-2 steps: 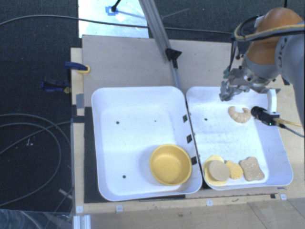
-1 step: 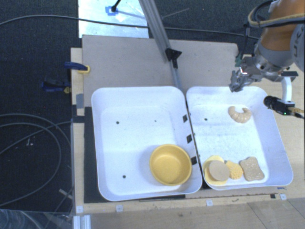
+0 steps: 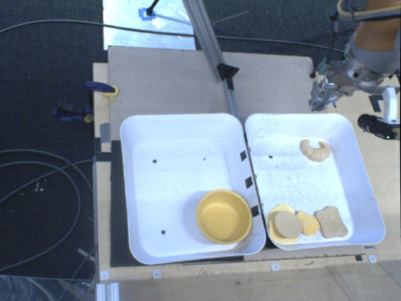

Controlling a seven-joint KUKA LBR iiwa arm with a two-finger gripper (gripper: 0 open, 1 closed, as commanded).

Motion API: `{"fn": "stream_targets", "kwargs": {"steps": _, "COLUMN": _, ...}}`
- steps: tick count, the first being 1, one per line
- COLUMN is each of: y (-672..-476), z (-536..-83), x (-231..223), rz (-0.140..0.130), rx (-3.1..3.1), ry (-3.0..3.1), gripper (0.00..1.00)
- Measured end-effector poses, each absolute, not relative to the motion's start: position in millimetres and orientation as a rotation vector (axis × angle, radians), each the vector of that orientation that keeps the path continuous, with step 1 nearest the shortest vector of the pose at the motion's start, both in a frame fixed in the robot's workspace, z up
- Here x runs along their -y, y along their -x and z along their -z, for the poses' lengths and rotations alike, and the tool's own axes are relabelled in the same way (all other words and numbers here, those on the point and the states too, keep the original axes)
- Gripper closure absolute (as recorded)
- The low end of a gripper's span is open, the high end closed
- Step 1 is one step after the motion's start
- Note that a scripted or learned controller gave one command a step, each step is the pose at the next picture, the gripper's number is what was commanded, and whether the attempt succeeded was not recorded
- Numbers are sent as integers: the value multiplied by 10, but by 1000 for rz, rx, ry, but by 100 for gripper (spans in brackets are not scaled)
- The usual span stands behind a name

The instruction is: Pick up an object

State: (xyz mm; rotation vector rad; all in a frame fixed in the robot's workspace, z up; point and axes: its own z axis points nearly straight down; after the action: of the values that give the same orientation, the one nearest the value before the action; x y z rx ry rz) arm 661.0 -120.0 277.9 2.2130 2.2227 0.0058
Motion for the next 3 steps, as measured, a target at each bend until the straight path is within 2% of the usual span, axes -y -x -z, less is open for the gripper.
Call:
{"fn": "stream_targets", "kwargs": {"steps": 2, "y": -6192, "z": -2537, "x": 220, "rz": -1, "rx": -2234, "ry": -2211, "gripper": 100}}
{"fn": "stream_targets", "kwargs": {"steps": 3, "y": -6081, "z": -2492, "x": -195, "rz": -1, "rx": -2233, "ry": -2211, "gripper": 100}}
